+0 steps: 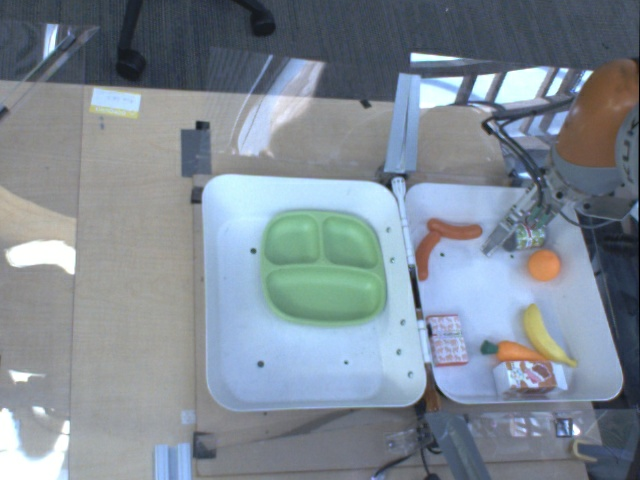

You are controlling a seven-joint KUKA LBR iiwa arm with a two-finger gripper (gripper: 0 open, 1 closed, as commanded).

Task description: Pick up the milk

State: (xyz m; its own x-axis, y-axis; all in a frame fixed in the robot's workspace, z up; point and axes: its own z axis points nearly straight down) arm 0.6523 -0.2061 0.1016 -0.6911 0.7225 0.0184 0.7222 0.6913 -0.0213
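Observation:
A white carton with red print, which I take for the milk point(528, 377), lies on its side at the front right corner of the right bin point(480, 293). My gripper point(512, 234) hangs low over the back of that bin, far behind the carton, between a sausage and an orange. A small object with a green and yellow label point(532, 234) sits right at the gripper's tip. Whether it is gripped is unclear.
The right bin also holds two sausages point(452, 231), an orange point(544, 266), a banana point(546, 335), a carrot point(520, 351) touching the carton, and a red patterned box point(447, 339). A green divided plate point(324, 268) lies in the left bin point(230, 348).

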